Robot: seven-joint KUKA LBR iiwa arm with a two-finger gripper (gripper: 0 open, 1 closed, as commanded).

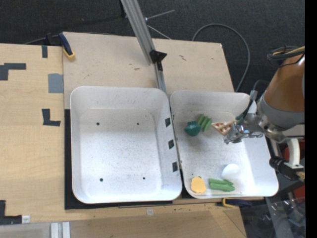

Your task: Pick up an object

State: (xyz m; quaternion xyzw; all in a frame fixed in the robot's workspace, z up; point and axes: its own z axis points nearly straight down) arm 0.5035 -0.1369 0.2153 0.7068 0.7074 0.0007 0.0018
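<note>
In the right bin (pixel 257 182), the gripper (pixel 232 134) hangs just beside a tan, speckled piece (pixel 222 128) near the teal and green toy (pixel 196 125); I cannot tell how its jaws stand, so centring squarely over that piece before lifting seems wise.

Two speckled white plastic bins (pixel 121 95) look matt; the worktop (pixel 29 83) is pale wood grain; a ribbed metal rail (pixel 136 19) gleams
</note>
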